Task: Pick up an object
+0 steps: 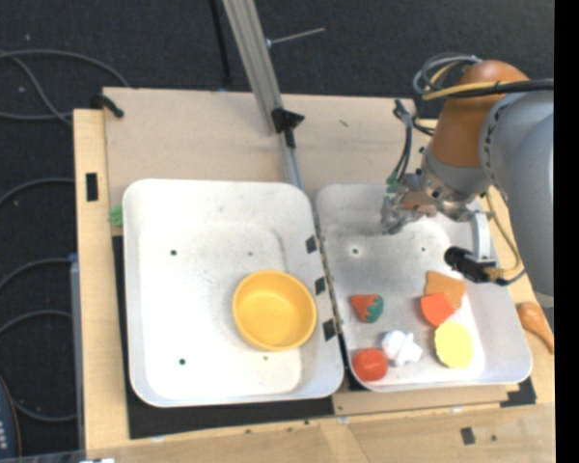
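My gripper hangs over the far part of the right bin, above bare white floor, with nothing visible between its fingers. Nearer the front of that bin lie a red and green strawberry-like piece, a red round piece, a small white crumpled thing, a yellow disc, a red-orange piece and an orange wedge. All of them sit well below the gripper in the view. A yellow bowl stands in the left bin near its right wall.
A slanted metal pole rises behind the bins, ending near their shared far corner. An orange object lies on the bench just outside the right bin's right rim. Cables run across the dark floor at left.
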Robot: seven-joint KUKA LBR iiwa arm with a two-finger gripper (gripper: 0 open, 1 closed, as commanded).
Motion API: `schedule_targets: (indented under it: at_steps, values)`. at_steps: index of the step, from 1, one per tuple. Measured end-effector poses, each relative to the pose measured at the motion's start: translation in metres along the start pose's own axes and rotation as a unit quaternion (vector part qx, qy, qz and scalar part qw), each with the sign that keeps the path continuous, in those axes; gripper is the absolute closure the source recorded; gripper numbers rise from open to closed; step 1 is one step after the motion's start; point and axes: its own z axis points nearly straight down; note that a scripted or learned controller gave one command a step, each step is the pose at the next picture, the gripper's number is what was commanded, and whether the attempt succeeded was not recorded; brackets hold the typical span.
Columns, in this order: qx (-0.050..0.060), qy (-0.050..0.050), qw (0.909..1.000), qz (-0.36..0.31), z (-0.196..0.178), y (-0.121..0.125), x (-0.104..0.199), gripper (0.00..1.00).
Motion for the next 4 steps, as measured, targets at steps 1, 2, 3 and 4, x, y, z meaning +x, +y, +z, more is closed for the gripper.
schedule_targets:
  at_steps: [1,2,3,4]
  values:
    - [-0.001,0.001,1.0000,-0.003,-0.048,0.009,-0.002,1.00]
    - [-0.002,0.000,1.0000,-0.002,-0.110,0.013,-0.010,1.00]
    - [-0.002,0.001,1.0000,-0.004,-0.161,0.015,-0.012,1.00]
    - [0.002,0.001,1.0000,-0.004,-0.157,0.010,0.029,1.00]
